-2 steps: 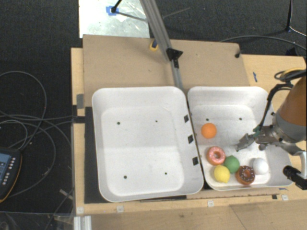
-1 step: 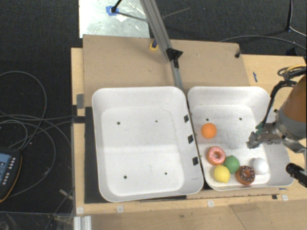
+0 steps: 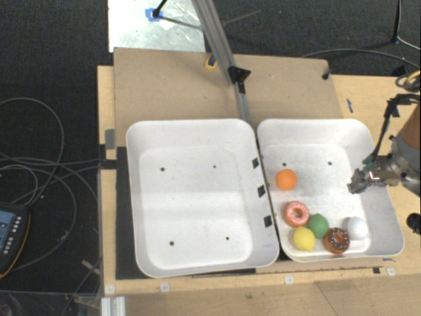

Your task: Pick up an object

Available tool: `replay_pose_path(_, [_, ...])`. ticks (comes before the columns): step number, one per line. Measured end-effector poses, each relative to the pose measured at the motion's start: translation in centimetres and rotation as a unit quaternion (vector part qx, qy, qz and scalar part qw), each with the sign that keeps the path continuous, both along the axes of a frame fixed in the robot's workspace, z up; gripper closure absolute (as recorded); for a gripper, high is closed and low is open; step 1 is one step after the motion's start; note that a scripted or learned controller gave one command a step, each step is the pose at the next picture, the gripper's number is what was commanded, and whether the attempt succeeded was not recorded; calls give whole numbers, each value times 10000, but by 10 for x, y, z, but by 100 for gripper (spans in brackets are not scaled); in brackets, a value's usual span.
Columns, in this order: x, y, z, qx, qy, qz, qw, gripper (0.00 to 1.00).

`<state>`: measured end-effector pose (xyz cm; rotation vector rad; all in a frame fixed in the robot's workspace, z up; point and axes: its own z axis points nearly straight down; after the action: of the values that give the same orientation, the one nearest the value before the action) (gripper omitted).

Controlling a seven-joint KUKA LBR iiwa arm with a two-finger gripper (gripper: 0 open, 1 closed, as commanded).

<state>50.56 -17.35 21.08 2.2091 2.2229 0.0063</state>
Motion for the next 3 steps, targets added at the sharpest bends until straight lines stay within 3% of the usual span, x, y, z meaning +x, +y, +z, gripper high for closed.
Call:
replay_pose_path(1, [2, -1, 42, 1, 5, -1, 10000, 100])
replay_pose_path(3, [37, 96, 22, 17, 30, 19, 10000, 100])
